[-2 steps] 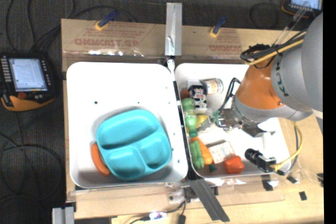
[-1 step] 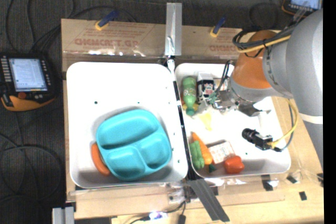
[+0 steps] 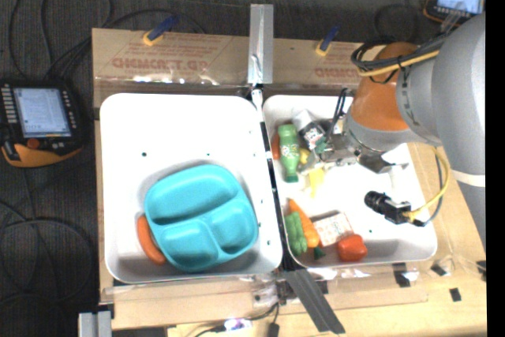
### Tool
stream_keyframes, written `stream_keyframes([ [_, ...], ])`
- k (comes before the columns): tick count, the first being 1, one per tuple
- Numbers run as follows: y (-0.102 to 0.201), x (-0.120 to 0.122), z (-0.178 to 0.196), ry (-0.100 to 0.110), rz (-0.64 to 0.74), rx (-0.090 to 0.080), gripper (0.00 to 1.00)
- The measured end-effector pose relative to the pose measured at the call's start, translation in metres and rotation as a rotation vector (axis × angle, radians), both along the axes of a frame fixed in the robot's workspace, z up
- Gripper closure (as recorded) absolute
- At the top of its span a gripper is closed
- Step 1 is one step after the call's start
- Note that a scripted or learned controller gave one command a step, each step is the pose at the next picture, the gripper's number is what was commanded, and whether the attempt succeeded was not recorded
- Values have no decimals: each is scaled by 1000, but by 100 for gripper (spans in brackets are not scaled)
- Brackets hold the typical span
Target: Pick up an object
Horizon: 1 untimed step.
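Dark carpet strewn with cables surrounds the desk [image 3: 118, 59], which bears two white bins side by side. The left bin [image 3: 126, 114] carries a blue divided tray [image 3: 201, 215] lying over an orange piece [image 3: 148, 241], probably just tumbled there. The right bin [image 3: 418, 245] keeps its clutter along its left edge: a green bottle [image 3: 288, 152], a yellow piece [image 3: 314, 181], a red item [image 3: 352, 248]. The pincer [image 3: 330, 147] hangs at that bin's far left corner, just beside the bottle; whether it is released or clenched I cannot tell.
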<state>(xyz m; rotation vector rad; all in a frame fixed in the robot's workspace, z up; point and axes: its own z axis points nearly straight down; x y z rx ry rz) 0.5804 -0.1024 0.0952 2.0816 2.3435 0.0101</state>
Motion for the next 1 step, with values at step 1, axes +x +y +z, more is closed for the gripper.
stream_keyframes([
  [1,48,18,118,14,14,-3,100],
])
